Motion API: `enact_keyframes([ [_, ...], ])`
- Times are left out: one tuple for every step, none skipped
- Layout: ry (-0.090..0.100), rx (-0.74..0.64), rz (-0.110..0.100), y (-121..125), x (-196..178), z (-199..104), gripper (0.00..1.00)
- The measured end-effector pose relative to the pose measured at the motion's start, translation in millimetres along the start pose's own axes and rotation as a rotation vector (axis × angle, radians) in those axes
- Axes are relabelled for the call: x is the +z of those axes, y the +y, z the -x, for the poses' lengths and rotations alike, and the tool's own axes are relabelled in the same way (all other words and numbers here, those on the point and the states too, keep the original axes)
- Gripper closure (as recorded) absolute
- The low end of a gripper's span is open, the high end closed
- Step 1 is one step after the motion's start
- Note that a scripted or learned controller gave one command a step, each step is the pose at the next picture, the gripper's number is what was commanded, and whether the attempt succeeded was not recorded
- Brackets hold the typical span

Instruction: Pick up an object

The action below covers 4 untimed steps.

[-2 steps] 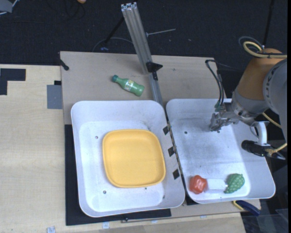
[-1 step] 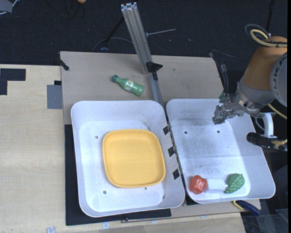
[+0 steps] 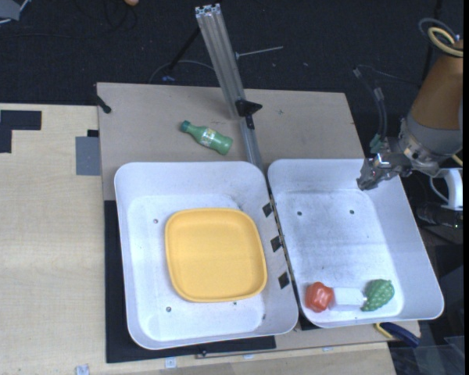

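Over the right bin's (image 3: 422, 233) far corner your gripper (image 3: 370, 176) hovers, grip state unreadable; the red tomato (image 3: 319, 296) and green broccoli (image 3: 378, 294) sit at its near edge.

The grey arm with its orange band (image 3: 440, 92) is cut off by the right edge. Its small dark gripper (image 3: 373, 174), over the right white bin's far rim (image 3: 320, 162), is too small and blurred to read the finger state.
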<state>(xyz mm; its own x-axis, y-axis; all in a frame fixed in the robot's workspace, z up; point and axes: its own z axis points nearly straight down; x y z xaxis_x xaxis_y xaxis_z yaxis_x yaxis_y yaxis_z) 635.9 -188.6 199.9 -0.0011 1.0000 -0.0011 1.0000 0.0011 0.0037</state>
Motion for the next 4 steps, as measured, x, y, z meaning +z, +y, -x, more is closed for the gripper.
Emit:
enact_keyframes([
  [0.0, 0.002, -0.001, 0.4, -37.9, 0.9, 1.0],
  [0.002, -0.001, -0.005, -21.9, -27.1, -49.3, 1.0],
  [0.002, -0.001, -0.005, -52.6, -25.0, -97.2, 1.0],
  [0.002, -0.002, -0.005, -70.1, -16.0, -145.7, 1.0],
])
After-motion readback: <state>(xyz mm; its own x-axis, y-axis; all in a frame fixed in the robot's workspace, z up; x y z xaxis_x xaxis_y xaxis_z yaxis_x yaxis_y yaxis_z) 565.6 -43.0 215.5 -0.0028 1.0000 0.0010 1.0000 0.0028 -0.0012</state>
